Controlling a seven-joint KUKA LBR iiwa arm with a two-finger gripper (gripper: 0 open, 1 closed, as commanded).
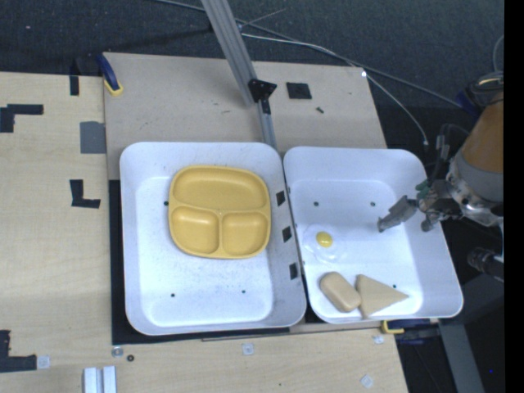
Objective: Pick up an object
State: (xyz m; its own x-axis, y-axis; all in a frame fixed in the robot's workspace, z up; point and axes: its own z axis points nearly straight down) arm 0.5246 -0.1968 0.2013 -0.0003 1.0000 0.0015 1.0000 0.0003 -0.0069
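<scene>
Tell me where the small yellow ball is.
The small yellow ball lies in the right bin, near its left wall, just above the tan oval piece.

blue-handled tool with a yellow tip (110, 75) lying at the bench's upper-left corner | grey metal pole (231, 41) slanting from the top centre toward the bins | black clamp (262, 89) on the pole | thin cables (344, 56) trailing across the dark floor, upper right

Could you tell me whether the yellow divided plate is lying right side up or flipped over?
Right side up: the yellow divided plate in the left bin shows its three recessed compartments facing the camera.
</scene>
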